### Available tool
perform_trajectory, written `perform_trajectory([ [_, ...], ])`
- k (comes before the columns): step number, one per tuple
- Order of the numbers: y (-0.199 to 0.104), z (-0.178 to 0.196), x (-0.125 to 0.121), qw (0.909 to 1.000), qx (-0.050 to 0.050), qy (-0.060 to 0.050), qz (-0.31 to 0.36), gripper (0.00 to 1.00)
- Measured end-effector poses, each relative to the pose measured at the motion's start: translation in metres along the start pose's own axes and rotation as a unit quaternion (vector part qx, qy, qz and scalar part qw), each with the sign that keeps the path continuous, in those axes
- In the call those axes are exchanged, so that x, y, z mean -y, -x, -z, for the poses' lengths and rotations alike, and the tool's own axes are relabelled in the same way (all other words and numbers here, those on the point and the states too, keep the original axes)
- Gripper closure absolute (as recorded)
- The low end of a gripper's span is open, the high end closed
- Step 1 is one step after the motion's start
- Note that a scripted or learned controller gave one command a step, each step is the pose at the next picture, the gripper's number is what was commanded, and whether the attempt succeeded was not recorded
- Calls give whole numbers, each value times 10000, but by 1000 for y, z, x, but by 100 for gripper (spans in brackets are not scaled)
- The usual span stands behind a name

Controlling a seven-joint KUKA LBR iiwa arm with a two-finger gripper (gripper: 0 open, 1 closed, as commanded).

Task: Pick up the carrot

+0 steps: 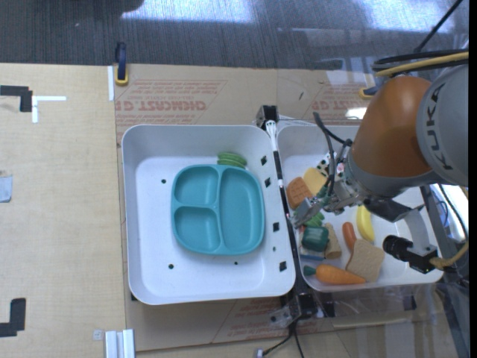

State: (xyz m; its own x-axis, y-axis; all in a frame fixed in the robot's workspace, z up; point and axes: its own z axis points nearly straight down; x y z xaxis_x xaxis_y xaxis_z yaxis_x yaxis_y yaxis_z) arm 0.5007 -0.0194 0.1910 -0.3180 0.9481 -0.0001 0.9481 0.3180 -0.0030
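The carrot [340,275] is orange and tapered. It lies on its side at the front of the right bin [387,283], next to a tan bread slice [364,259]. The gripper [306,215] hangs low over the left part of the right bin, just above a dark green toy [315,238]. It sits up and to the left of the carrot, apart from it. The grey arm with its orange band [395,129] covers much of the right bin's back half.
The right bin also holds a waffle-like orange piece [298,191], a yellow wedge [314,178], a yellow banana-like piece [364,224] and a small orange sausage [349,237]. The left bin [141,222] holds a teal divided plate [218,209] with a green pod [232,159] at its far rim.
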Motion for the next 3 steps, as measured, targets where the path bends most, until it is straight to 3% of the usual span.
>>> perform_trajectory([
  [1,-15,0,19,9997,-5,0,-243,0],
  [2,84,0,-32,9997,16,10,230,0],
  [3,4,0,-14,9998,-2,0,-206,0],
])
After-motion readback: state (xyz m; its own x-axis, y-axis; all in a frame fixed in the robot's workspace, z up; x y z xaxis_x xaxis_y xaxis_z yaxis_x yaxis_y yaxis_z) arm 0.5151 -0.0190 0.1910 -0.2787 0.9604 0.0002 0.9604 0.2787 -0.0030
